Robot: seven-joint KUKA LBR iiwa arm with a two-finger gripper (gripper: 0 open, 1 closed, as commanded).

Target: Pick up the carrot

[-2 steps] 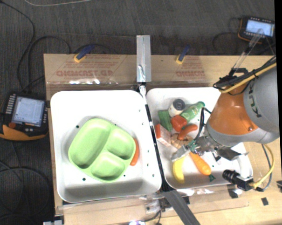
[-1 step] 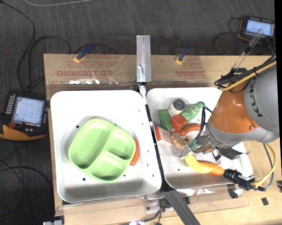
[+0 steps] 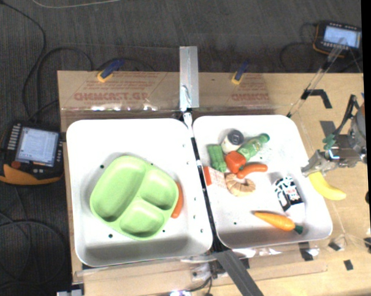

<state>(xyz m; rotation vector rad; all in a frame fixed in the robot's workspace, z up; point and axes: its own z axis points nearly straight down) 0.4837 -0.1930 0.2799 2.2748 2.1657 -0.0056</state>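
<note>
Orange carrot (image 3: 274, 219) lies in right bin (image 3: 309, 163), near front edge; long axis approx left-right, tip pointing left, green top at right. Gripper (image 3: 339, 151) at right rim, state: can't tell.

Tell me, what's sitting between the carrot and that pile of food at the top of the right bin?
In the camera view, bare white bin floor separates the carrot from the pile. A black-and-white carton stands just beside that stretch.
</note>
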